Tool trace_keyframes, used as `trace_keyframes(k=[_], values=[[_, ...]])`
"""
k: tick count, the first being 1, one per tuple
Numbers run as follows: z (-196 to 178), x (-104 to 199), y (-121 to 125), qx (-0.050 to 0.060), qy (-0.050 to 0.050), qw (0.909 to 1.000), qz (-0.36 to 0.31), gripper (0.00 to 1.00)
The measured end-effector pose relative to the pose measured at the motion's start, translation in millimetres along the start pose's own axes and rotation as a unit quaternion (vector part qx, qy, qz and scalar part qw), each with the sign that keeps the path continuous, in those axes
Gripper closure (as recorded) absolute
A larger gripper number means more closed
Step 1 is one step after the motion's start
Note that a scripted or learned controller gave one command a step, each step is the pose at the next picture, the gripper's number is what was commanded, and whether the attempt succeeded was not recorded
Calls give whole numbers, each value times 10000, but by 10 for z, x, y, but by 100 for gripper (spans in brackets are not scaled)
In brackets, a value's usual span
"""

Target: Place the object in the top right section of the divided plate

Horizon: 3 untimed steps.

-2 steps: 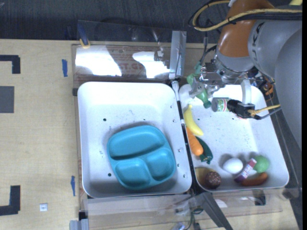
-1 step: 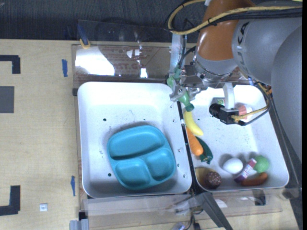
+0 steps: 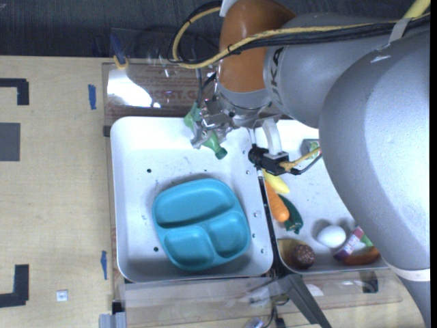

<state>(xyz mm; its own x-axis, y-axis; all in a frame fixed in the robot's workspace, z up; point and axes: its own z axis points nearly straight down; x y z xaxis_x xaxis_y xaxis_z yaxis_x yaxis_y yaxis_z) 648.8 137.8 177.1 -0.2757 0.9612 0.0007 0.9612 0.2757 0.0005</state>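
Bulky grey arm (image 3: pixel 355 94), orange band (image 3: pixel 249 46), yellow cable (image 3: pixel 205 53) looped along it

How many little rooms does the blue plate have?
3. The blue plate in the left bin has one long section across the top and two smaller ones below, at left and right.

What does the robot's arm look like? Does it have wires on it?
The arm is fat, round and smooth, mostly grey, with an orange band above the wrist. Yellow and black cables loop along it. At the end sits a small metal gripper with green bits on it.
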Motion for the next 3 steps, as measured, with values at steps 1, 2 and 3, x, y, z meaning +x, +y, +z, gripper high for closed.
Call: trace_keyframes(k=[1, 2, 3], values=[[170, 704, -735, 15, 2, 9985, -542, 100], [175, 1131, -1064, 13, 7, 9576, -2881, 100], [-66, 1158, -1425, 5, 4, 8804, -4743, 100]])
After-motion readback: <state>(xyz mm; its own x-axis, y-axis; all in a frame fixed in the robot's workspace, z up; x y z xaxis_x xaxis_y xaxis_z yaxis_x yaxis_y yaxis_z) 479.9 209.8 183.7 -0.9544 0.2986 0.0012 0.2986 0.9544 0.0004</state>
